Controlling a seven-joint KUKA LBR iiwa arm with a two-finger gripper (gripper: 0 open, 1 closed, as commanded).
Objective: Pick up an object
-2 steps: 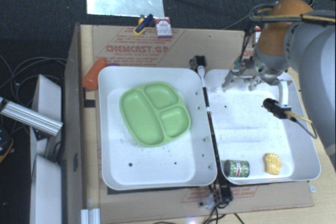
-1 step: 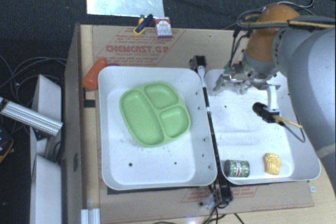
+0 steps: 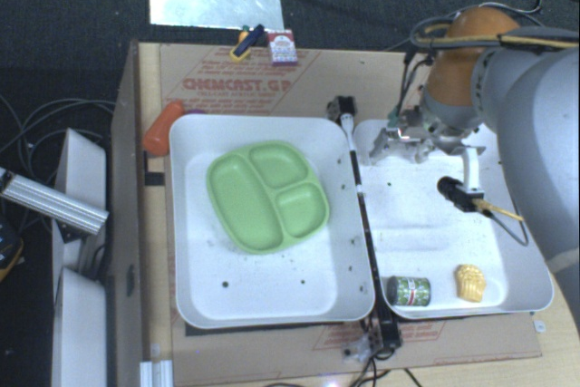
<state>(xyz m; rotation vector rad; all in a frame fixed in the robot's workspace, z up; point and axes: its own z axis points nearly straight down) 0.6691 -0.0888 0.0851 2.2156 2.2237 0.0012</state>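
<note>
Pick candidates sit at the near end of the right bin [image 3: 435,236]:
- small can [image 3: 410,290], green label, seems to lie on its side, tucked into the near-left corner
- yellow ridged toy [image 3: 469,282], near the can but not touching it

Handling, my read:
- can: light, rigid, smooth wall, likely to roll or slip. Take it across the barrel at mid-length. The bin walls crowd it on two sides, so approach is tight.
- toy: light, with a bumpy surface that should hold better. Take it across the narrow width. More room around it, so the easier target.

Pincer [image 3: 399,145] is over the far-left part of the same bin, well apart from both. Nothing visible in it. Can't tell whether it's spread or pressed together.

Left bin [image 3: 208,285] holds a green three-compartment plate [image 3: 267,196]. It's wide and flat, so only the rim offers a pinch.

On the bench [image 3: 227,82] outside the bins: an orange thing [image 3: 163,127] at the left bin's far corner, and a red-and-white box [image 3: 284,47] beyond.
</note>
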